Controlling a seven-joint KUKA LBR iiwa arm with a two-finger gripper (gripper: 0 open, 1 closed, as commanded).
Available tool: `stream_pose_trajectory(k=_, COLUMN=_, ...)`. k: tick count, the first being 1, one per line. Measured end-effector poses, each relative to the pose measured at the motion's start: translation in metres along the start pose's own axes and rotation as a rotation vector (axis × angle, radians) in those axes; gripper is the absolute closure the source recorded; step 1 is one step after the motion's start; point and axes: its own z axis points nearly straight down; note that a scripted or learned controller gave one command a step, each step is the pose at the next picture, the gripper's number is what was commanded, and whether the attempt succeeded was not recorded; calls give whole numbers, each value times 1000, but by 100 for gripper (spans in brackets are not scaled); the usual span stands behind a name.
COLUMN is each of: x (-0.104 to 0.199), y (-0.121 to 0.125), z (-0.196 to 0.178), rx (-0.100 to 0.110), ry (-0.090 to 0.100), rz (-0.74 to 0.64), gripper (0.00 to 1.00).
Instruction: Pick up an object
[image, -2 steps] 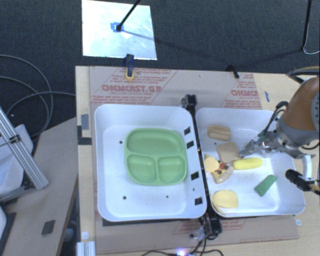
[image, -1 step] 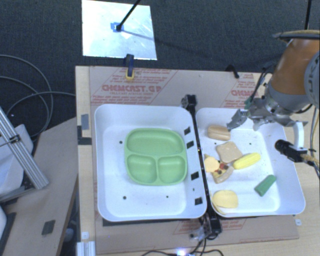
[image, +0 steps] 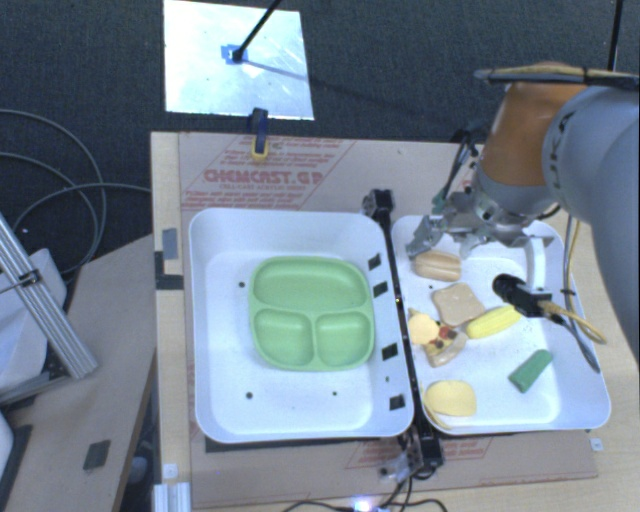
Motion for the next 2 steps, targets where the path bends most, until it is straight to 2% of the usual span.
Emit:
stream_pose_trajectory(k=1, x=67, y=42, z=-1, rx=-3, ry=1, rz=0, gripper=0)
stream_pose_trajectory(k=2, x=83, y=-49, z=0, rx=7, ry=0, rz=10, gripper=0)
